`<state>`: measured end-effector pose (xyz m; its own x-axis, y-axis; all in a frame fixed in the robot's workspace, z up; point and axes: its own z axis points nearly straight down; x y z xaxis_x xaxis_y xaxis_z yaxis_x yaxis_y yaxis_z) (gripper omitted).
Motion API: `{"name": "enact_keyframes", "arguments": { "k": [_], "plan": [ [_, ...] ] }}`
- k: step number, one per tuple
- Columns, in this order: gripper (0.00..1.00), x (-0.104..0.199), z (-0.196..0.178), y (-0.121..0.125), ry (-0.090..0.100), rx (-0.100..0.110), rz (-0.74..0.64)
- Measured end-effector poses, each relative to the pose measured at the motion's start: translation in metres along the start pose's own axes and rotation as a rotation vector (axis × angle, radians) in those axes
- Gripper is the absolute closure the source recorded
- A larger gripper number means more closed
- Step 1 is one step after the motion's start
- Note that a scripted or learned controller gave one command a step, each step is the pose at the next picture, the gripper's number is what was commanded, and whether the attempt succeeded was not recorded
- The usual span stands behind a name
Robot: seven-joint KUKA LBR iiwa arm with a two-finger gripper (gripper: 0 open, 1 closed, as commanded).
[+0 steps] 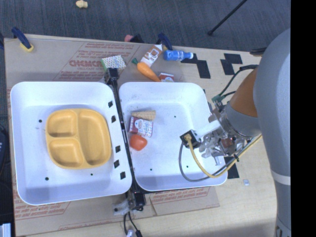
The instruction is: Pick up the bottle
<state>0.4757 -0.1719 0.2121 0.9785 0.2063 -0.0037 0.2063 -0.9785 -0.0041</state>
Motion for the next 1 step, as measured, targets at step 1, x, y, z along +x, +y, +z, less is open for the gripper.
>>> {"name": "enact_keyframes", "arguments": {
  "k": [1],
  "plan": [
    [1.0,-0.0041,0.0188,0.0191,-0.001,0.002,0.001]
  ]
}}
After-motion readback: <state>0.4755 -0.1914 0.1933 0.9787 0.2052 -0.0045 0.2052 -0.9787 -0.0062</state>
